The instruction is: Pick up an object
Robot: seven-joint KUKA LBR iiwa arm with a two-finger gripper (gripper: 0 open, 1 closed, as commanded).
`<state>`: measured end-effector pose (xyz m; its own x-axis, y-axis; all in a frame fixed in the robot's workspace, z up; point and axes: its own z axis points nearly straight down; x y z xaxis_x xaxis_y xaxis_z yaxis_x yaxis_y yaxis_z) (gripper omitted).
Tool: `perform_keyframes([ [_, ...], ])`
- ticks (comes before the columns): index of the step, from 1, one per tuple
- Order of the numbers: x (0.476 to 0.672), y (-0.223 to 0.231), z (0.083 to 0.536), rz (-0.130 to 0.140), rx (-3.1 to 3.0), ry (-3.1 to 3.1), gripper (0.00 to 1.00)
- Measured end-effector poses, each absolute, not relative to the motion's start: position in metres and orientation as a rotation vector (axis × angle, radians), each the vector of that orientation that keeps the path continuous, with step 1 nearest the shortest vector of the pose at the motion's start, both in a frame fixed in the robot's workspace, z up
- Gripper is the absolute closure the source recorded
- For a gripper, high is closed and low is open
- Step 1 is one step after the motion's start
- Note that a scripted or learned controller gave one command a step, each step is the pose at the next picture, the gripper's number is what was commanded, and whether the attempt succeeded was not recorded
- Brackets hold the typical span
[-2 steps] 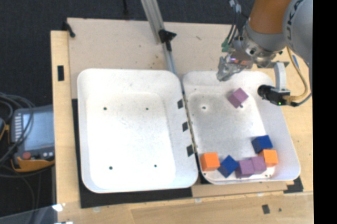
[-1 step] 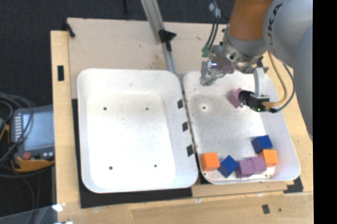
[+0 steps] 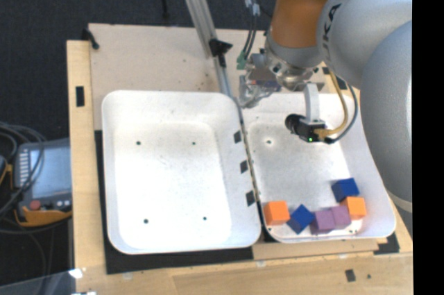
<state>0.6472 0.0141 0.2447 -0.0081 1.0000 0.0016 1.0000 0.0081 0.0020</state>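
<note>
Gripper [image 3: 258, 89] hung at the upper edge of the right bin [image 3: 291, 155], its grasp impossible to judge from this angle. Well below it, toward the frame's lower right, blocks [image 3: 316, 214] lay clustered, apparently orange, blue and purple.

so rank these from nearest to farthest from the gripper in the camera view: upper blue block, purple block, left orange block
Measured from the gripper, at the right bin's far end:
1. Upper blue block, right side of the bin.
2. Left orange block, near edge by the divider.
3. Purple block, near edge.
The last two are fairly close.
</note>
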Motion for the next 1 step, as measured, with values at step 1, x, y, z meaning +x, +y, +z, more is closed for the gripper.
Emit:
perform_keyframes([
  [1,0.6435,0.0674,0.2324,-0.001,2.215,2.231,1.00],
])
